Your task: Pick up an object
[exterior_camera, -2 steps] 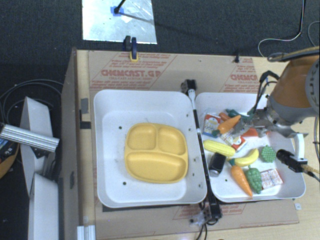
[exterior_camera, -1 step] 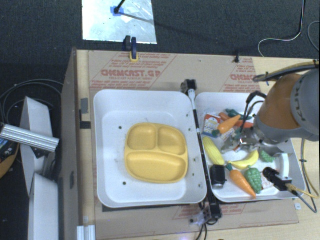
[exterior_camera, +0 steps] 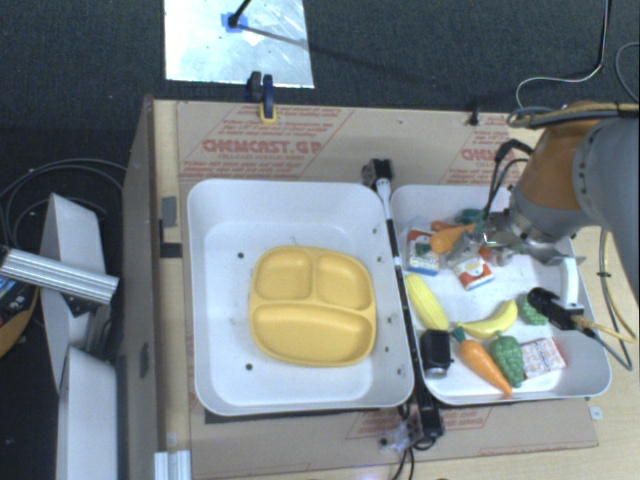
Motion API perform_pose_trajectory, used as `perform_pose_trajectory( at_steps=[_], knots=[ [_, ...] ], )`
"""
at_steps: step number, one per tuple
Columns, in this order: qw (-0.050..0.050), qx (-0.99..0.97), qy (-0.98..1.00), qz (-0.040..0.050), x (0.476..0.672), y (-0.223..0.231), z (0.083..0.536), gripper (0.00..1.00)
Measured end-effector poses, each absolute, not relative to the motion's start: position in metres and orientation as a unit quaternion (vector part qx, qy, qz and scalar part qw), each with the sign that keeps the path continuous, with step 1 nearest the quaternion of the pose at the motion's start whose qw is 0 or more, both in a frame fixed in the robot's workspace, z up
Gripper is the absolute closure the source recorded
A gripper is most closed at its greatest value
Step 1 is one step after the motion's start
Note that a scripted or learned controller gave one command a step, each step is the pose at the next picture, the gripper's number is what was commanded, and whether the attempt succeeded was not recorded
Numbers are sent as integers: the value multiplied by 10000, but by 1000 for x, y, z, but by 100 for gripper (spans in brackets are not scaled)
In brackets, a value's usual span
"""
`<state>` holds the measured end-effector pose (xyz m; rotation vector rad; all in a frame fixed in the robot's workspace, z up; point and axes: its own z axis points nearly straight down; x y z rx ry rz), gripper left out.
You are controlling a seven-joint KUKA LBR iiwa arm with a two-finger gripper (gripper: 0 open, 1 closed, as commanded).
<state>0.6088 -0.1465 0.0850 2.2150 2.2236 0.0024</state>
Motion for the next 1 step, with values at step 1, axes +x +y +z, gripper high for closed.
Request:
perform_pose_trajectory(
  at_steps=[1],
  knots=[
    [-201, 7119, 7017, -209, 637, -129, 80, 0]
  ],
)
